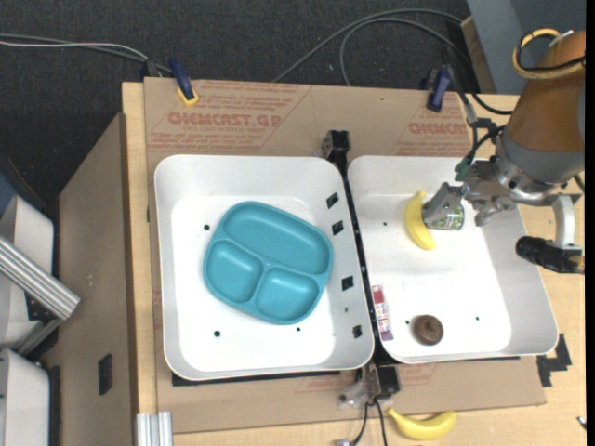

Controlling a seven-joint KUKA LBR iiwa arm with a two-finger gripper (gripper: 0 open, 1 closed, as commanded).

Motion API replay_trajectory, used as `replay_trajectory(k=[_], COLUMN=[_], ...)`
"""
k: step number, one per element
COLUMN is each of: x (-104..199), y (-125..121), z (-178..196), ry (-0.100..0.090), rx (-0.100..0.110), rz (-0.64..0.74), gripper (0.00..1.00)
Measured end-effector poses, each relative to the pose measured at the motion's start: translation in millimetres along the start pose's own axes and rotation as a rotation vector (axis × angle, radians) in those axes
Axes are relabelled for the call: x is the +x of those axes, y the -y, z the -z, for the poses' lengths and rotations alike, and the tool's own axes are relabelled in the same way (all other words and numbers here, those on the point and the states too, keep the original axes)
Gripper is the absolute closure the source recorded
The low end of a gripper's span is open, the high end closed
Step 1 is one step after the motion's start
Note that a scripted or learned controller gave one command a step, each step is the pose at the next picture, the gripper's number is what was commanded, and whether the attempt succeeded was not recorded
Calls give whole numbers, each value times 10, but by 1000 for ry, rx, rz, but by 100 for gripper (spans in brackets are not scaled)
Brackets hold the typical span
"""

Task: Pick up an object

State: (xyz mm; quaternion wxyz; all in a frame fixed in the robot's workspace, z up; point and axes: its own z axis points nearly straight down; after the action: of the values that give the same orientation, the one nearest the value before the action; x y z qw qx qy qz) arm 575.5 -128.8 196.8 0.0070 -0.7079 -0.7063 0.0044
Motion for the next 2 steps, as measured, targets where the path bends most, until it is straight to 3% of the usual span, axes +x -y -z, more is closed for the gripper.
replay_trajectory(k=[1,2], x=[4,-52], y=[-30,-41], z=[81,-361], ry=[2,1], rx=[-15,-10], rz=[3,1], gripper=[0,0])
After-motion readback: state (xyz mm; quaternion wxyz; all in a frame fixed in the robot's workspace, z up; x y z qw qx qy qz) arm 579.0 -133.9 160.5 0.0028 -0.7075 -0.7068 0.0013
